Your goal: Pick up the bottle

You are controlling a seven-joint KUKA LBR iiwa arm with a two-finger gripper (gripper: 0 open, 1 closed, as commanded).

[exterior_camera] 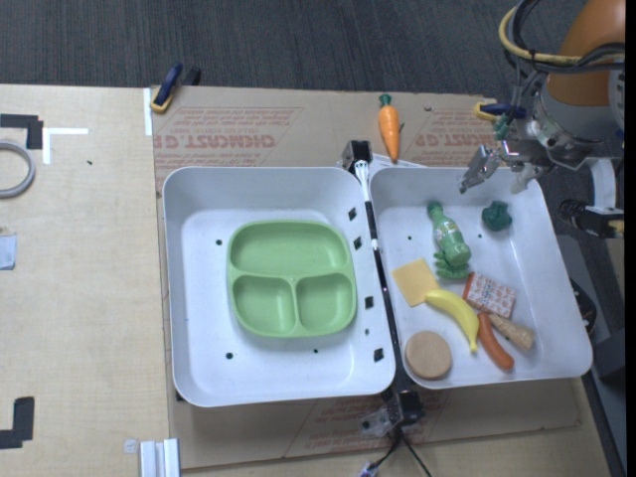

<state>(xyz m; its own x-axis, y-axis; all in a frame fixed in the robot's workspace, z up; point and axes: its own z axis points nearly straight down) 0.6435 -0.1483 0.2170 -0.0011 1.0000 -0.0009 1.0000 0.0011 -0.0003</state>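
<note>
A green bottle lies on its side in the upper middle of the right bin, cap end pointing to the far rim. My gripper hangs over the bin's far right corner, above and to the right of the bottle, and well apart from it. Its two fingers are spread open with nothing between them. The orange band of the arm is at the top right.
The right bin also holds a small green toy, a cheese wedge, a banana, a red packet, a sausage and a round biscuit. A green divided plate sits in the left bin. A carrot lies behind the bins.
</note>
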